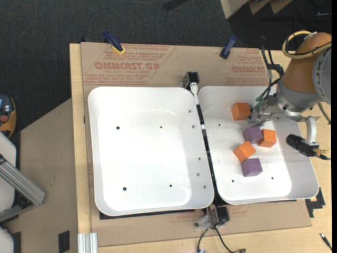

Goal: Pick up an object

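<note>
Right bin (pixel 295 191) holds five cubes: orange ones (pixel 240 111) (pixel 268 138) (pixel 244 151), purple ones (pixel 253 134) (pixel 251 167). Gripper (pixel 259 115) hangs over them; fingers' state, can't tell. Left bin (pixel 100 141) alongside.

Two bins lie side by side on the bench (pixel 79 141): left bin (pixel 100 157) at nine o'clock, right bin (pixel 295 186) at three o'clock. Five cubes (pixel 251 151) cluster in the right bin, the gripper (pixel 258 114) above them toward one o'clock
</note>
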You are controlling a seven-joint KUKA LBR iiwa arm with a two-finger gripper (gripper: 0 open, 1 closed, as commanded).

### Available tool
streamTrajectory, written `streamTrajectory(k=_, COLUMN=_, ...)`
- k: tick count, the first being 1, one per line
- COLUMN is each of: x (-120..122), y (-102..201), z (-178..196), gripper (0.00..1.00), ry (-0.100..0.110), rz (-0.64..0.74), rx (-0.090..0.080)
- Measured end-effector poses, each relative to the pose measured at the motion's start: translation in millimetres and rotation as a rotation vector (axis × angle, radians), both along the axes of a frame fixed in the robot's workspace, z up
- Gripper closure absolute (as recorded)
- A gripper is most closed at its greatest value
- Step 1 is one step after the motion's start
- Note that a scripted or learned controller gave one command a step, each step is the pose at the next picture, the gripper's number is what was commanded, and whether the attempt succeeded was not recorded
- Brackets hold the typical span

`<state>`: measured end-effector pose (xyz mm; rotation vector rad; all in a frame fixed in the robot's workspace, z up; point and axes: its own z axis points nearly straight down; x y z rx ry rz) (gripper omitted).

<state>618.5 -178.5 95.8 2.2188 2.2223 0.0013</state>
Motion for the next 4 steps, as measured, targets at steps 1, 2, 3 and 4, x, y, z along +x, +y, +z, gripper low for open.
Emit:
streamTrajectory(k=1, x=-64.5, y=-16.8, z=-11.8, gripper=1.00, ry=0.007, rz=-0.006, rx=0.001)
streamTrajectory(k=2, x=-144.1, y=-48.5, z=-11.4, gripper=1.00, ry=0.008, rz=-0.009, rx=0.000)
streamTrajectory(k=3, x=-137.4, y=-11.5, z=50.2, gripper=1.00, ry=-0.005, rz=0.001, rx=-0.001)
streamTrajectory(k=4, x=-139.2, y=-13.2, z=46.7, gripper=0.00, ry=0.001, rz=-0.001, rx=0.000)
